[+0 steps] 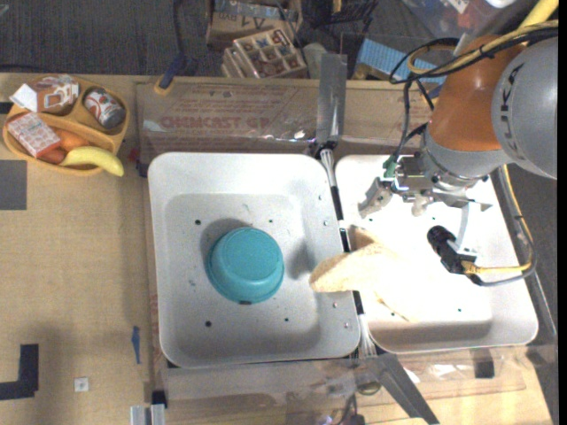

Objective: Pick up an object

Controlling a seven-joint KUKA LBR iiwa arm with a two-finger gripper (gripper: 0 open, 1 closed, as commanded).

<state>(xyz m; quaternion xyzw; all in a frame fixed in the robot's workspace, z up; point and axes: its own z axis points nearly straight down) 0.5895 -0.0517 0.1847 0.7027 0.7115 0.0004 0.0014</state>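
Observation:
A teal bowl (246, 265) lies upside down in the middle of the left bin (177, 193). A tan, wedge-shaped soft object (348, 268) rests across the divider between the two bins, its pale end fading into the glare of the right bin (505, 317). My gripper (395, 202) hangs over the upper left part of the right bin, a little above and to the right of the tan object. Its fingers are spread open and nothing is between them.
A black cable plug (440, 239) dangles below the wrist over the right bin. A yellow tray (27, 140) with a banana (93, 158) and food packs sits at the far left. A flat cardboard box (230, 118) lies behind the bins.

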